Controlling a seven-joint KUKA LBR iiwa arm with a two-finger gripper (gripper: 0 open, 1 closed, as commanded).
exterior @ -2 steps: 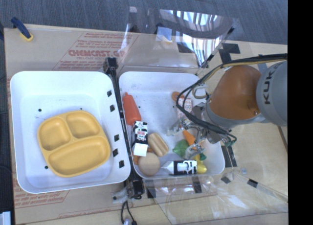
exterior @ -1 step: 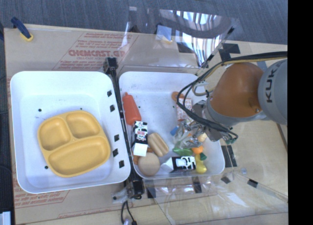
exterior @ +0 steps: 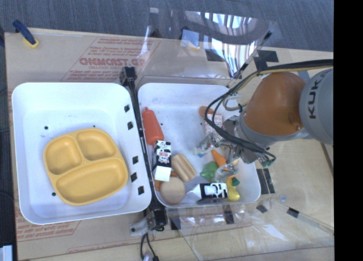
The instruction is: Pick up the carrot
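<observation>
Here, low in the right bin (exterior: 170,92) at lower right of frame, the gripper (exterior: 222,162) straddles the carrot (exterior: 218,156) for pickup, its opening impossible to judge.

Red lettering "CHEMCAST" runs across the brown protective sheet (exterior: 108,61) at far left, and white letters "KU" stand on the grey arm (exterior: 320,104) at right.

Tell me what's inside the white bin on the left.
The left white bin holds a yellow plastic divided plate with three compartments. Whatever lies beneath the plate is covered.
</observation>
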